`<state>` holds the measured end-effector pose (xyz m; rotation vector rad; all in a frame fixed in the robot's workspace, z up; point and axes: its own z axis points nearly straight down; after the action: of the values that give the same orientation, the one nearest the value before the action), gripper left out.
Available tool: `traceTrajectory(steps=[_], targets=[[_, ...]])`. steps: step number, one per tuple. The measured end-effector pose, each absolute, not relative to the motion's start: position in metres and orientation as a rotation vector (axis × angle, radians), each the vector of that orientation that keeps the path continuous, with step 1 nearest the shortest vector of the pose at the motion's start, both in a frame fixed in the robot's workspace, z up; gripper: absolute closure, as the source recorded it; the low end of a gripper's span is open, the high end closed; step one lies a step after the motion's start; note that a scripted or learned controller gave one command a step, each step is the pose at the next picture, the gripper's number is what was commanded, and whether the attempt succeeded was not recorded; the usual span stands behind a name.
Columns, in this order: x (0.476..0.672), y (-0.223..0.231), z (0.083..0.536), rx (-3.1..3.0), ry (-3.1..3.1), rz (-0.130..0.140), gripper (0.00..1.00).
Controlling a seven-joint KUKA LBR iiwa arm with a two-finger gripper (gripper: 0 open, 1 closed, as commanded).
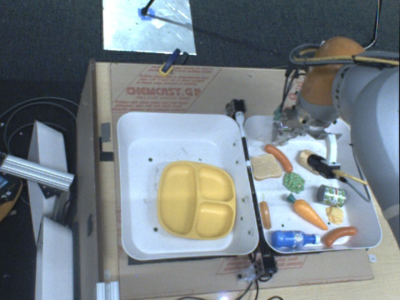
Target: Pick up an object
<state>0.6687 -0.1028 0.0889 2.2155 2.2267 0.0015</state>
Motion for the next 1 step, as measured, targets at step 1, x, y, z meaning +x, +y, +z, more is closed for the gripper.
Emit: traceTrajectory(steps=[1], targets=[[0.6694, -0.1131, 0.1104, 2.217, 2.222, 0.003, 0.0]])
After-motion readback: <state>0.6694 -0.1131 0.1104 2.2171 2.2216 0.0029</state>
